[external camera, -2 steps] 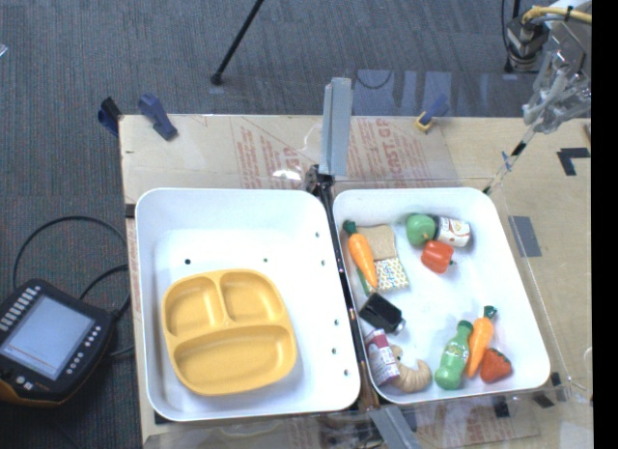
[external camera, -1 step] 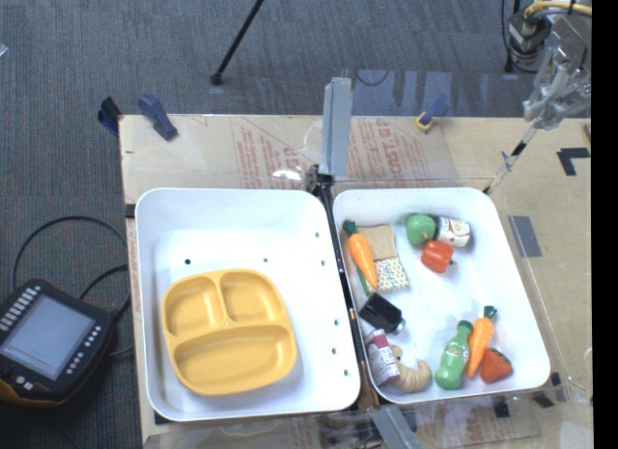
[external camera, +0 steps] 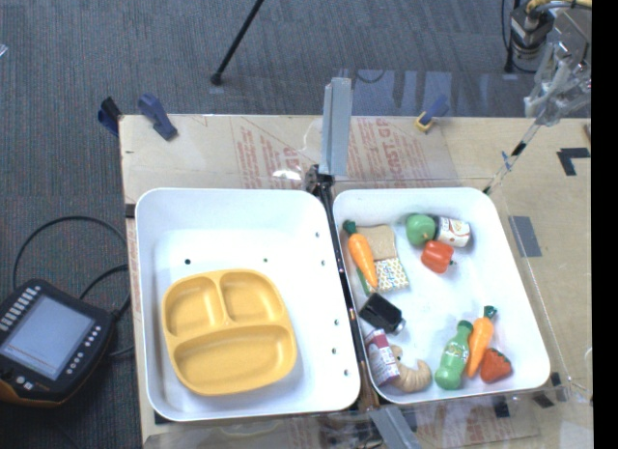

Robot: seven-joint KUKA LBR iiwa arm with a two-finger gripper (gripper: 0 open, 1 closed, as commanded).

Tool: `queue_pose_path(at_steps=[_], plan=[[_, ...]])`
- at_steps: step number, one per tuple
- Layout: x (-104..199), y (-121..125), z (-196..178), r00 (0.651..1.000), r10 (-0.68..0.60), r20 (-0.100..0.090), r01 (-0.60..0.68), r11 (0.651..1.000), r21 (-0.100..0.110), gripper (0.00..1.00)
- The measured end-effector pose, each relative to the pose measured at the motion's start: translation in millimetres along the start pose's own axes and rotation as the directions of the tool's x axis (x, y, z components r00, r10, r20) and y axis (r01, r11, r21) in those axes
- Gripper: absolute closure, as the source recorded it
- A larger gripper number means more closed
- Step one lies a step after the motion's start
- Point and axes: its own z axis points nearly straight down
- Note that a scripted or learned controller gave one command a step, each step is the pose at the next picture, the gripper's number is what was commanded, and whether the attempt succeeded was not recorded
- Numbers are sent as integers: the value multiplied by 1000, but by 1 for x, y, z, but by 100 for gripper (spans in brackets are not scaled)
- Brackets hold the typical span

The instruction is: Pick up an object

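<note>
The right bin (external camera: 507,244) holds several toy foods. Among them are a carrot (external camera: 362,259), a green apple (external camera: 419,228), a red pepper (external camera: 436,256), a black block (external camera: 381,312), a green bottle (external camera: 452,358), a second carrot (external camera: 480,341) and a croissant (external camera: 416,376). My gripper (external camera: 555,85) hangs at the top right, raised well clear of the bench, beyond the right bin's far right corner. Nothing visible hangs from it.
The left bin (external camera: 164,215) carries a yellow divided plate (external camera: 229,329). A grey upright post (external camera: 337,133) stands at the far end between the bins. Blue clamps (external camera: 156,115) grip the bench's far edge. A teach pendant (external camera: 46,341) lies on the floor at left.
</note>
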Motion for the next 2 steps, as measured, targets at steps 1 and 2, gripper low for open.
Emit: queue_pose_path(at_steps=[1,2], plan=[[2,-2,-7,1000,-10,4,10,1000,2,100],[4,-5,-14,1000,-19,9,19,1000,5,100]])
